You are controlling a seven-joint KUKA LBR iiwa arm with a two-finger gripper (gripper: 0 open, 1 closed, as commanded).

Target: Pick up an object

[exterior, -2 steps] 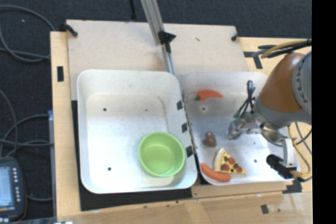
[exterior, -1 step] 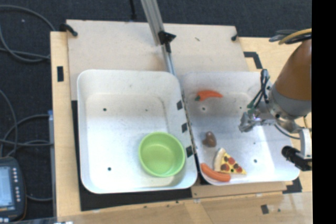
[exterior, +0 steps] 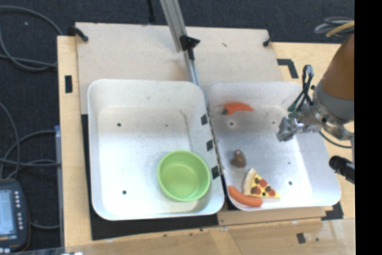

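Pizza slice (exterior: 260, 186) at right bin's (exterior: 310, 188) front edge, pincer (exterior: 285, 130) above bin floor, grip state unclear, touching nothing visible.

The arm (exterior: 340, 77) reaches in from the right, its orange band above the grey wrist. The tool (exterior: 286, 130) points left and down.

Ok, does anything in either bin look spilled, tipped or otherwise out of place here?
Nothing stands out. The green bowl sits upright in the left bin; the orange piece, brown piece and pizza slice lie loose in the right bin. The gripper hovers over that bin.
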